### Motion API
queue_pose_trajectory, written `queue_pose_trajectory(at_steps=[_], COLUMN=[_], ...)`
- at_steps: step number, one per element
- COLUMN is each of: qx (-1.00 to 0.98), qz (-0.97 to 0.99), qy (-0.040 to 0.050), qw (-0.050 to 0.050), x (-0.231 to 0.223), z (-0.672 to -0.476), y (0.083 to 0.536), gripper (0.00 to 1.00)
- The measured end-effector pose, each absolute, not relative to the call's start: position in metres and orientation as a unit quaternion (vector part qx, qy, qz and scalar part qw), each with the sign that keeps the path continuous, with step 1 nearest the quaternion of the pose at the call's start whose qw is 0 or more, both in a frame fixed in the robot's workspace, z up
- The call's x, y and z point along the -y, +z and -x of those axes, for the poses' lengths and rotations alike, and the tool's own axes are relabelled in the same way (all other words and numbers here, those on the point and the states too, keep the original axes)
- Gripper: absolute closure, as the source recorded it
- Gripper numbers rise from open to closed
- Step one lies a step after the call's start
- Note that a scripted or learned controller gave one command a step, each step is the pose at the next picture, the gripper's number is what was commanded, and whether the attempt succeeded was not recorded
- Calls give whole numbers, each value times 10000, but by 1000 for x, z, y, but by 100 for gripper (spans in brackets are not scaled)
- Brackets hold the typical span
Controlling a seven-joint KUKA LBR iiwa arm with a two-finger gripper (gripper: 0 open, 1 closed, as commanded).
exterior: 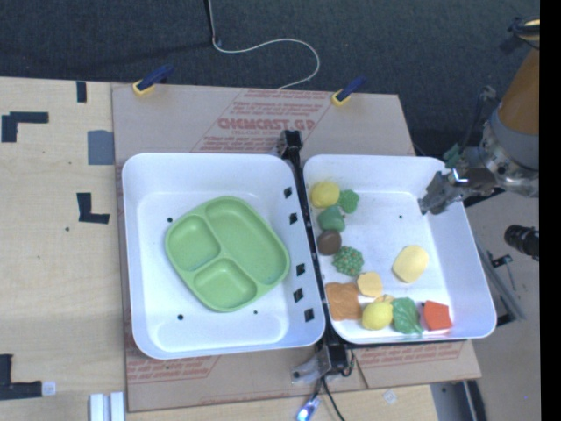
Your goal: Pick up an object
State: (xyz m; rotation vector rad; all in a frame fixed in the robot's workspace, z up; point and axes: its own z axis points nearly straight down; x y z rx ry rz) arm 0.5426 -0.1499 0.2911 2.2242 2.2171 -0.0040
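Nothing lifted yet: my end effector (436,196) hangs at the right bin's (463,261) two o'clock rim, grip state unreadable, toy food (410,262) untouched.

One fixed camera above the bench — slanted downward over both white bins (140,235), moderately distant.

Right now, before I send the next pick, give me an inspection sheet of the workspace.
Surface: cardboard sheet on a wooden bench, two white bins side by side.
Job's things: right bin holds small food toys, including a yellow lemon, orange block and broccoli piece.
Clutter: green divided tray in the left bin.
Grippers: gripper over the right bin's right rim, nothing seen in it.
Cables: white cable looping behind the bins.
Surroundings: dark carpet behind the bench.
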Motion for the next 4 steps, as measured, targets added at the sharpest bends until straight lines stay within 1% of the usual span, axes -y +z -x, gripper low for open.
queue_pose_trajectory(at_steps=[1,2,3,4], qx=[-7100,-7074,-7096,-7088], qz=[-7041,-7067,-7046,-7054], qy=[47,-51,5,-6], qw=[52,-68,-3,-7], x=[89,59,-4,-54], z=[-531,-491,-483,-483], y=[431,294,334,331], gripper=[100,100,100,100])
